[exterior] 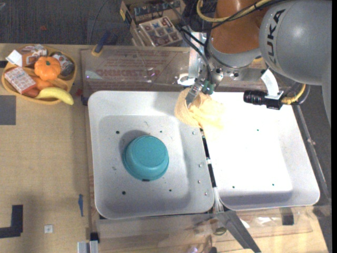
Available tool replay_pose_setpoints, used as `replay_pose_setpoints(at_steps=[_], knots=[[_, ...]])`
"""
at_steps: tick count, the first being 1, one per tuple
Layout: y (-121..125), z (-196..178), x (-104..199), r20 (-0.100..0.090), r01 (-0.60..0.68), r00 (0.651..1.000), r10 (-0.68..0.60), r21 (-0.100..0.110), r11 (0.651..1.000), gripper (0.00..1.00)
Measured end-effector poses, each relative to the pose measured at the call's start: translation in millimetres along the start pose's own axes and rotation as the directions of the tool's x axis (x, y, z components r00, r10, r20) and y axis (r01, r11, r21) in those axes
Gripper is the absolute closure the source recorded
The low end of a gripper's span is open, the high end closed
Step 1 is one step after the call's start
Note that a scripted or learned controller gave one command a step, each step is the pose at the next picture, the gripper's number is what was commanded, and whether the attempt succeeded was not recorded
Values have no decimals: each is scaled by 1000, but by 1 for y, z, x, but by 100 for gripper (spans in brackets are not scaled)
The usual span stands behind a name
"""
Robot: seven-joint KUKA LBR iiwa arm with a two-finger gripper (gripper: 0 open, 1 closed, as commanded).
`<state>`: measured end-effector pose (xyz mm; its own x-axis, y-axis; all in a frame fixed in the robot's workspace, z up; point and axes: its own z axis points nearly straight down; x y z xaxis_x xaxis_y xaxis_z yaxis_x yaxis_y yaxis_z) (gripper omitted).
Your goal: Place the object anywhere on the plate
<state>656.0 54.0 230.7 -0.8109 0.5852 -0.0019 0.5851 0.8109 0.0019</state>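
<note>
A pale yellow crumpled cloth (201,112) is being pinched between the narrowed fingers of the gripper (200,90), hanging over the ridge between the bins, at 12 o'clock. A slip is being risked: only a corner seems gripped, so it could be dropped short. The teal round plate (146,157) is being held in the left white bin (102,109); the right white bin (263,157) lies at 3 o'clock.

Big rounded grey metal arm casing (300,36) w/ black "KUKA" lettering, glossy orange band (237,15) at its 9 o'clock, yellow & black cables (231,19) looping across.
</note>
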Motion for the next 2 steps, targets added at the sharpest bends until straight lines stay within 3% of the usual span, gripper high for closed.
replay_pose_setpoints(at_steps=[1, 2], knots=[[39, -7, 31, 4, 387, 922, -387, -3, 922, 100], [66, 4, 44, 5, 581, 814, -581, -3, 814, 100]])
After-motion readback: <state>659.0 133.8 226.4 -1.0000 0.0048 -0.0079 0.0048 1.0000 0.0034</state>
